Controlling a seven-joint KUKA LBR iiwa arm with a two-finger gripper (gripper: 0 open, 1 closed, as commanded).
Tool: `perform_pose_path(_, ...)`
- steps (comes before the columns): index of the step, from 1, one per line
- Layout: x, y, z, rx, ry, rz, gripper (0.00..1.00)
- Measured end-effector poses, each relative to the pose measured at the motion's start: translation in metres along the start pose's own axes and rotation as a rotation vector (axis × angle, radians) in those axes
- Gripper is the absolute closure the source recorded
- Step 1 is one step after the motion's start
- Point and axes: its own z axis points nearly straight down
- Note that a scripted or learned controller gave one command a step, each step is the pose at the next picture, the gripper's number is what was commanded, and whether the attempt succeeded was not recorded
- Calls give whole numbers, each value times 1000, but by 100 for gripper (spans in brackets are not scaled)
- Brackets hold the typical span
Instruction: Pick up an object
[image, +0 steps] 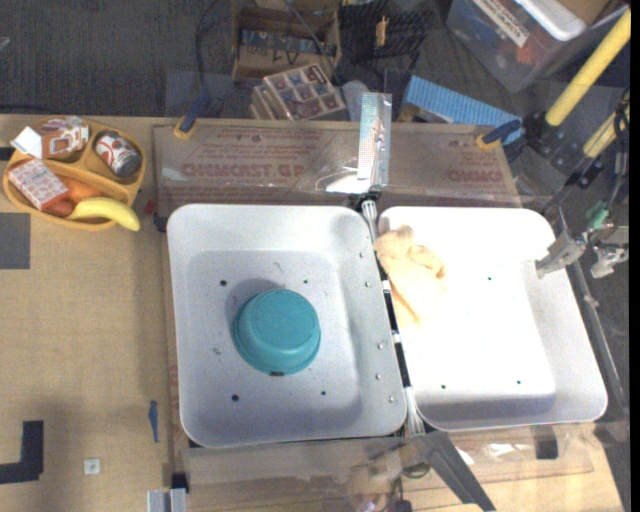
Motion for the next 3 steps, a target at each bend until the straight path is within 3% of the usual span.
perform_pose_path(1,70,63,42,-1,-1,273,0)
perform_pose_path(2,134,76,85,3,0,173,0)
perform_pose_path(3,47,75,118,3,0,122,0)
